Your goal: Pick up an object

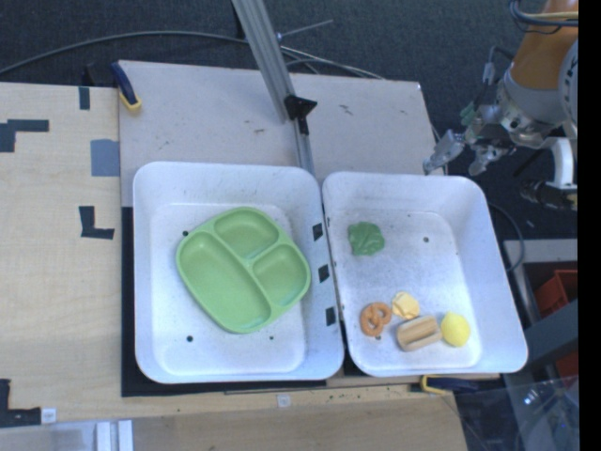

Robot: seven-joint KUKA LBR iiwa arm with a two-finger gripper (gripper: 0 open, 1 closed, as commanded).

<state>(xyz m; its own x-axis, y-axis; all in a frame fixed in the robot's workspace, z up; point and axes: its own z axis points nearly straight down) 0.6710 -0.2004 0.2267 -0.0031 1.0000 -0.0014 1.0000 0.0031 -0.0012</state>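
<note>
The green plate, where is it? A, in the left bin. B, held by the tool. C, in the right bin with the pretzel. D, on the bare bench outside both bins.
A: the green plate lies flat in the left bin, while the pretzel sits in the right bin.

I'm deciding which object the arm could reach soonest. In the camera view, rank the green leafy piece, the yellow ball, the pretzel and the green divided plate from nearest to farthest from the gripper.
From the gripper, above the right bin's far edge:
1. Green leafy piece, right bin, far left part.
2. Yellow ball, right bin, near right corner.
3. Pretzel, right bin, near left part; close to the ball's rank.
4. Green divided plate, left bin.
</note>
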